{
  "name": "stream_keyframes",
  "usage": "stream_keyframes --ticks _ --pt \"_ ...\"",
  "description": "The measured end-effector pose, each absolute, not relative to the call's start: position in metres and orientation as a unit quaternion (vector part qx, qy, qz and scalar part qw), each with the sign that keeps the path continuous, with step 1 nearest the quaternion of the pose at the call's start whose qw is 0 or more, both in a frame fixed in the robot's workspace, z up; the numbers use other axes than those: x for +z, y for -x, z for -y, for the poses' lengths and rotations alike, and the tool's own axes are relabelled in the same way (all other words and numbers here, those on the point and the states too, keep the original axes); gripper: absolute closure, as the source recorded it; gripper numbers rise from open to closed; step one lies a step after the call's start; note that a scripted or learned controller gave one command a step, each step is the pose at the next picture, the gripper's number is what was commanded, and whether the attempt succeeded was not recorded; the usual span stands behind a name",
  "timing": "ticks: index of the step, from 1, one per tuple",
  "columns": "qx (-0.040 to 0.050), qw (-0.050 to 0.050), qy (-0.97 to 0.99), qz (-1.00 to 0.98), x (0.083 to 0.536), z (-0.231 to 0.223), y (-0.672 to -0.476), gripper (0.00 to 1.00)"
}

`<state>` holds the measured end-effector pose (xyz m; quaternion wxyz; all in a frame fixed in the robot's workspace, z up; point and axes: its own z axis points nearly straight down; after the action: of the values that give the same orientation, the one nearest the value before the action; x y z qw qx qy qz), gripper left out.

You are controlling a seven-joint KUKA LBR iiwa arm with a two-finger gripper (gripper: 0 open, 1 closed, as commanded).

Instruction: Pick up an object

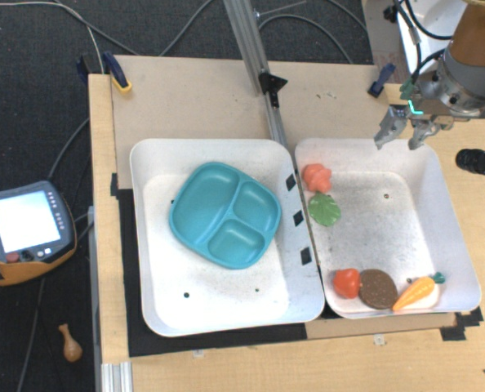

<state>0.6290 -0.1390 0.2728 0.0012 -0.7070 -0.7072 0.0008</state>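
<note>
Lying at bin's [438,182] front edge: orange toy carrot [414,293], green-tipped.

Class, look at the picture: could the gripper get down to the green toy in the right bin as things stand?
Probably yes. The gripper hangs open above the right bin's far rim, and the green toy lies uncovered by the left wall, just apart from the pink toy.

I'm looking down into a robotics lab, no doubt about it. The wooden bench [193,96] sits on dark carpet, loose cables trailing behind it. Left of the bench lies a teach pendant [24,231] with its lit screen. An aluminium strut [246,35] rises from the bench's back, and blue clamps [117,73] grip its far corners.
</note>
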Motion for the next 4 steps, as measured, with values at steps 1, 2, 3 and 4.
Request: stream_keyframes --ticks 1,2,3,4 --pt "0.0001 0.0 0.707 0.707 0.274 0.139 -0.629 0.0" --pt "0.0021 0.003 0.707 0.707 0.21 0.139 -0.63 0.0" --pt "0.0022 0.004 0.707 0.707 0.149 0.14 -0.622 0.0" --pt "0.0014 0.003 0.707 0.707 0.107 0.138 -0.622 0.0"
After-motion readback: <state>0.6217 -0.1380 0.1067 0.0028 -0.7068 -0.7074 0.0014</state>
